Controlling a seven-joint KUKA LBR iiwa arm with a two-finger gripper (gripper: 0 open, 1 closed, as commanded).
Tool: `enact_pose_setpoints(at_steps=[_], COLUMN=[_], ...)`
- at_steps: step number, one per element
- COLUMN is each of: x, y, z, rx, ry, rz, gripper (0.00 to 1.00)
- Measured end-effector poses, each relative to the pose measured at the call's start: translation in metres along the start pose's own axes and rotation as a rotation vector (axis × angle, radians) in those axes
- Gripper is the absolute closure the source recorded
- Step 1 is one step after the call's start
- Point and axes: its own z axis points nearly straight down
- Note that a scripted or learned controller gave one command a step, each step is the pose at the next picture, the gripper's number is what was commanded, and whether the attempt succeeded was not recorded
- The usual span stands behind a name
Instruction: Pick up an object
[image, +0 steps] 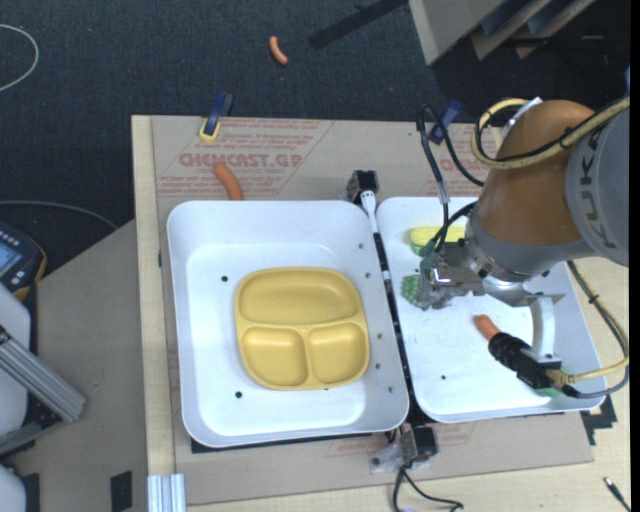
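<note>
Two white bins sit side by side on the desk (300, 150), and the end effector (432, 285) is down low in the right bin (470, 395), near its left wall. It's right on top of a small green object (412, 290), with a yellow-green object (430, 237) just behind it and a small orange piece (486, 325) off to the side. Honestly can't tell whether it's wide, narrow or gripping anything, the wrist blocks it. So I'd say the pick is mid-attempt: reached in, nothing visibly lifted yet, grab and raise still to go. The left bin (200, 330) just has a yellow divided tray (300, 327). Red print on the desk board reads something like "CHEMCAST GP", partly covered.
</note>
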Motion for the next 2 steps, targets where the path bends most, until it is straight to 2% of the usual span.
enact_pose_setpoints(at_steps=[2], x=[-0.0027], y=[-0.0077], z=[-0.0002], rx=[0.000], ry=[0.000], rz=[0.000], gripper=[1.00])
